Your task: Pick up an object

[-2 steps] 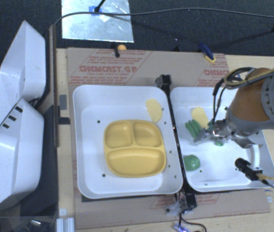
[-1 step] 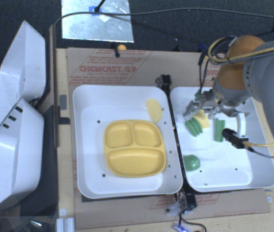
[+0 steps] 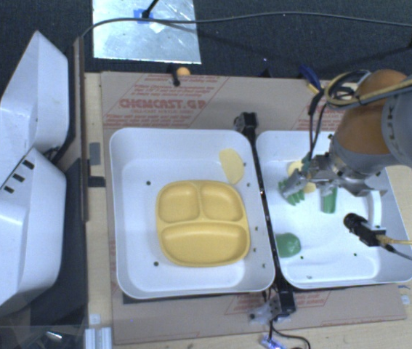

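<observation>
Two shallow white bins are seen side by side on a brown board: the left bin [image 3: 129,217] and the right bin [image 3: 336,264]. The grey arm [image 3: 402,122] is brought in from three o'clock, and its gripper [image 3: 298,186] is lowered into the right bin's upper half. Green fingers [image 3: 290,189] are set close to a pale yellow piece [image 3: 294,168]; whether anything is held between them cannot be told. A green cylinder [image 3: 328,199] is found just beside the gripper at three o'clock, with its long axis running roughly twelve to six. A rounded green object [image 3: 288,244] lies toward six o'clock near the bin's left wall. A yellow divided tray [image 3: 203,221] and a pale yellow disc [image 3: 232,165] are held in the left bin. Dark carpet surrounds the bench.
</observation>
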Available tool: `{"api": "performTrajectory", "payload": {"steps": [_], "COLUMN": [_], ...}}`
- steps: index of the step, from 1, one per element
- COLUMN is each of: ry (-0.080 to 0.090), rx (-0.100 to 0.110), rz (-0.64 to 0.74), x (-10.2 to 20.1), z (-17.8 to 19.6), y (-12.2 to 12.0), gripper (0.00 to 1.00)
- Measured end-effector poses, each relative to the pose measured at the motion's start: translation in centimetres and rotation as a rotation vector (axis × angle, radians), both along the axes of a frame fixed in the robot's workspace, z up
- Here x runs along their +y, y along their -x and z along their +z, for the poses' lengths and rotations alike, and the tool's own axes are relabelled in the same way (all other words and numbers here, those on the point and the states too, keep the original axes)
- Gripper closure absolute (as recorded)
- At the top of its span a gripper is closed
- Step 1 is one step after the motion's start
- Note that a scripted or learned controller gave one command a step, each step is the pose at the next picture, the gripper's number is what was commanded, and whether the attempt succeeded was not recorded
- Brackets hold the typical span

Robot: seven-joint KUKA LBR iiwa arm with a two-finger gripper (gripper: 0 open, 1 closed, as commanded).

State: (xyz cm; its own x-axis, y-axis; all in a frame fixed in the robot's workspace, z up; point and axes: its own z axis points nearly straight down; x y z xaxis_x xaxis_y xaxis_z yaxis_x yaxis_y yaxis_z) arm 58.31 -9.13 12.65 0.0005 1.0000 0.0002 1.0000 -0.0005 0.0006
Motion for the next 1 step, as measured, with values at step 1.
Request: {"api": "performTrajectory", "payload": {"steps": [1], "ry": [0.001], "rx": [0.000], "rz": [0.002], "x": [-0.46], "z": [-2.12], "y": [-2.86], "gripper": [0.00]}}
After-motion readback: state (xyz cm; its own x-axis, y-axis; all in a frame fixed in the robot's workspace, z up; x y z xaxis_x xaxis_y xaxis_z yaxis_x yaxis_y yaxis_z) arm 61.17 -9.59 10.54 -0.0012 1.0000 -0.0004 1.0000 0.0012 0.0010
